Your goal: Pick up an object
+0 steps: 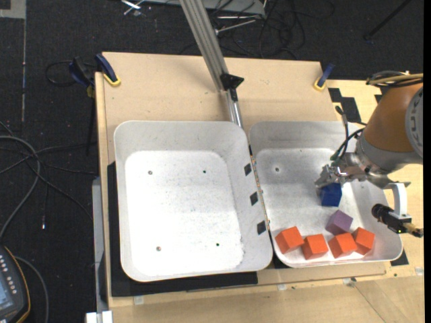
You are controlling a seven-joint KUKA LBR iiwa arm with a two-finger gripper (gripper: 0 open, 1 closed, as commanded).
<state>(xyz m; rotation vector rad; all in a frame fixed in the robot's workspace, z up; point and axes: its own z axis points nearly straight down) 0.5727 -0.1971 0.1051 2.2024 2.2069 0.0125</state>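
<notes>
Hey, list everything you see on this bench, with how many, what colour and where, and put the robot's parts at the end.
Orange blocks: four, in a row along the right bin's near edge.
Purple block: one, right bin, just behind the orange row.
Blue block: one, right bin, directly under the pincer.
Bins: two, white, side by side; left bin, right bin.
Bench: one, light wood, under both bins.
Clamps: two, blue and yellow, at the bench's far corners.
Arm: one, grey with orange band, reaching in from the right.
Pincer: one, at the blue block's top.
</notes>
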